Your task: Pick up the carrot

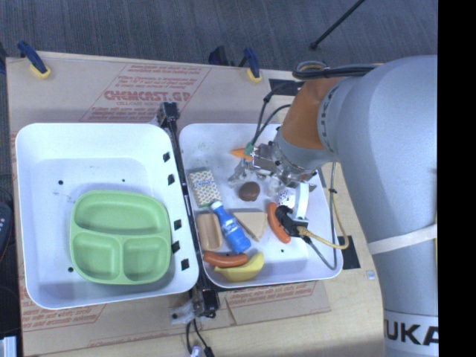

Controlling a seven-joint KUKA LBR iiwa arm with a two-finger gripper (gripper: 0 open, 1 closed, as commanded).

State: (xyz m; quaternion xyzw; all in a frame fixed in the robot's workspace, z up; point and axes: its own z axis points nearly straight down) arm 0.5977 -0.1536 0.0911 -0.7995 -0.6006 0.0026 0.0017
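The carrot (239,153) is a small orange piece with a green end, lying near the back of the right bin (320,266). My gripper (254,165) hangs low right beside it, just to its right and front, and partly covers it. The grey wrist with its orange band (305,121) hides the back right part of the bin. Whether the carrot is held is not visible.
Around the gripper lie a brown round piece (248,191), a speckled block (202,185), a blue bottle (232,230), a tan slab (209,231), a sausage (223,259), a banana (242,269) and an orange-red item (279,224). The left bin (37,155) holds a green divided plate (119,236).
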